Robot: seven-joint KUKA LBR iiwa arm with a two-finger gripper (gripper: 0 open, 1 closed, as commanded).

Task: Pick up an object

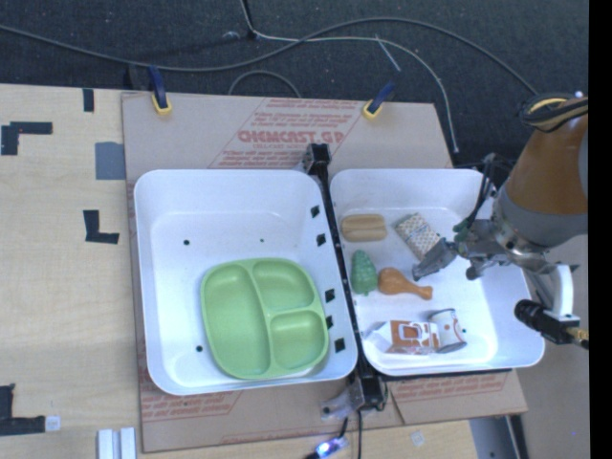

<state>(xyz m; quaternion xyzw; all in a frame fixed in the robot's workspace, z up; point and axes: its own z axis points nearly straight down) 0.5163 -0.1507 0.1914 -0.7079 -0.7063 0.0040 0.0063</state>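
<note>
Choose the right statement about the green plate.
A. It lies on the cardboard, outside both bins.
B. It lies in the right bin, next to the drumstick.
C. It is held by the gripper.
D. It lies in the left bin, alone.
D: the green plate lies flat in the left bin with nothing else beside it, while the drumstick and the other small things lie in the right bin.

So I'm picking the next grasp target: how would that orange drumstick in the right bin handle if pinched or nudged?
The drumstick looks like a moulded toy, so probably stiff and light. Its rounded bulb tapering to a thin end suggests it may pivot or roll when pushed. It lies close to the green toy, so a nudge could shift both.
</note>
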